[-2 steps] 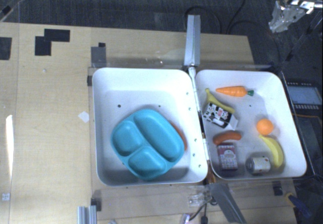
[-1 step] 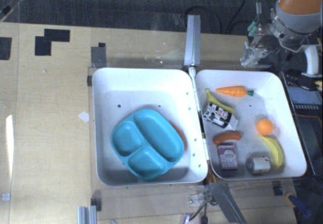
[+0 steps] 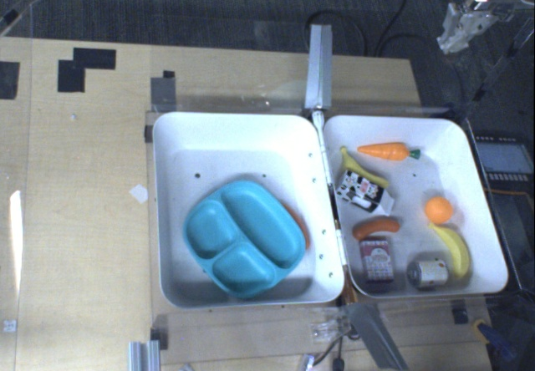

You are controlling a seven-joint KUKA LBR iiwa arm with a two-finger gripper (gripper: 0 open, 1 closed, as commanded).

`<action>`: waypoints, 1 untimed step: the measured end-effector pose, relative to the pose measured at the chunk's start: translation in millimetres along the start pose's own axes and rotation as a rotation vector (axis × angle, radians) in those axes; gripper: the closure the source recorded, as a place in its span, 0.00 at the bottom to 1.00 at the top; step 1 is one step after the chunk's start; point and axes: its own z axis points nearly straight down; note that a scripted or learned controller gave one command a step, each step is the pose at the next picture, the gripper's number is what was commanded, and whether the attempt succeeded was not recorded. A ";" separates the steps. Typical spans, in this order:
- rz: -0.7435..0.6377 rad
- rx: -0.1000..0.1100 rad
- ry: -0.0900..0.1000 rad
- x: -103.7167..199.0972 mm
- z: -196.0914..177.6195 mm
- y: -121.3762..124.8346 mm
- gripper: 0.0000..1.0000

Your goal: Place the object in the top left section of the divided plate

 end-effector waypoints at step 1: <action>-0.165 0.004 0.002 39.0 95.7 -11.2 1.00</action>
